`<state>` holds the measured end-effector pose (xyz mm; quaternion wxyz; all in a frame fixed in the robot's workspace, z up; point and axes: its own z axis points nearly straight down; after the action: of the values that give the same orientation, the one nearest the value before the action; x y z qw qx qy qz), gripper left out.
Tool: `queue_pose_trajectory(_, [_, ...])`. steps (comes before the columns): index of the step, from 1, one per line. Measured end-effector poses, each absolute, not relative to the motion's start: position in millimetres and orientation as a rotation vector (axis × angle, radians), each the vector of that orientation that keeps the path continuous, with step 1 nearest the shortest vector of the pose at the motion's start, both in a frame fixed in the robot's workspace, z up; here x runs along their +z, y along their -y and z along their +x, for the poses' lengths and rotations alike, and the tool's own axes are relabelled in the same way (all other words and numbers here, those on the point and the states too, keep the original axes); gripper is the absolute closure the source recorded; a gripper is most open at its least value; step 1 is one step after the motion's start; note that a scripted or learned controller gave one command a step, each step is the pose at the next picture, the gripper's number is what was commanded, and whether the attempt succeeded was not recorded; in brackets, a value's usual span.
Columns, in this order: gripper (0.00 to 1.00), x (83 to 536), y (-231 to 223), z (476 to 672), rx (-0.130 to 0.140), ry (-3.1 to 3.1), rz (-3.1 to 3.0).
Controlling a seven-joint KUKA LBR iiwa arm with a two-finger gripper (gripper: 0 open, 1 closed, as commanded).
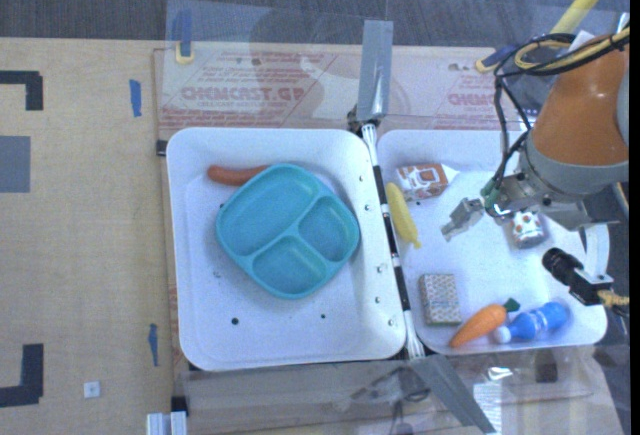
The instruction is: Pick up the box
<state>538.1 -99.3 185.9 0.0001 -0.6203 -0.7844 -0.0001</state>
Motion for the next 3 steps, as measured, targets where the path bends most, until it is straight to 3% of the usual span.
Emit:
queue_pose_trajectory(1, [0.00, 93.1, 105.3, 485.5, -0.023, 2.330, -2.124])
queue_pose_trajectory(3, [0.00, 94.0, 99.9, 488.1, -0.019, 2.601, -1.807])
